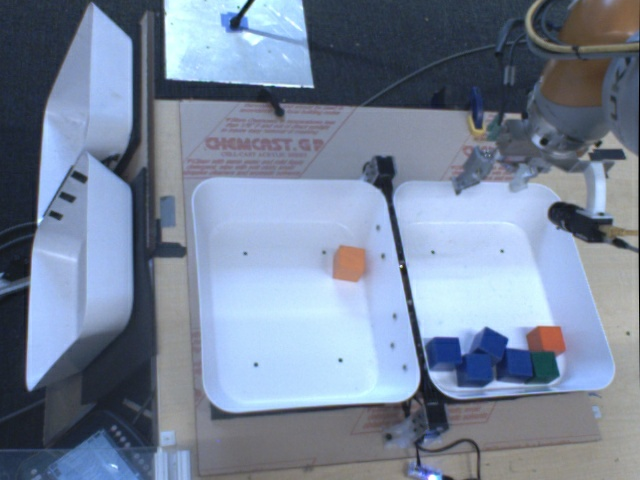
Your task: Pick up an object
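My gripper (497, 171) hangs released, holding nothing, above the right white bin's (590, 298) far rim. The small orange cube (349, 263) lies alone in the left white bin (215, 268); probably light and rigid, best pinched across 2 opposite flat faces.

Two spare white bins (80, 218) stand stacked on edge along the bench's left edge. A shiny metal plate (238, 28) lies beyond the bench's far edge, a bit of blue tape (233, 21) on it. A printed cardboard sheet (270, 143) covers the bench top. A black cable (430, 68) runs across the dark floor (400, 18) behind.
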You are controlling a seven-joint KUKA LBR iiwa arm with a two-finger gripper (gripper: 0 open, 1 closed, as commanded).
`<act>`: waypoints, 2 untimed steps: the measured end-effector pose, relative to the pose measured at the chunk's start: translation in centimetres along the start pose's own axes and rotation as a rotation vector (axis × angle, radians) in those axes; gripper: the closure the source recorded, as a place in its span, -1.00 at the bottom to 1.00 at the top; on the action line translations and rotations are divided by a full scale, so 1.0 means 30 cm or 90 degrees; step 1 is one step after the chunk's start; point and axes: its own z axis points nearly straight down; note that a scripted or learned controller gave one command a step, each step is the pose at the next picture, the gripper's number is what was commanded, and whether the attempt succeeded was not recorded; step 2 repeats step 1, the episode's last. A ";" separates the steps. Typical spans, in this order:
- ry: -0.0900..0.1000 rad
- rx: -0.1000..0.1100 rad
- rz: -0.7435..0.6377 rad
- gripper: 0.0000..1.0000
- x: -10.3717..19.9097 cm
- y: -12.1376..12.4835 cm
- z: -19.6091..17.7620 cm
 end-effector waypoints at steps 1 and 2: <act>0.001 0.005 -0.001 -1.00 -0.009 -0.061 0.321; 0.001 0.005 -0.001 -1.00 -0.009 -0.061 0.321</act>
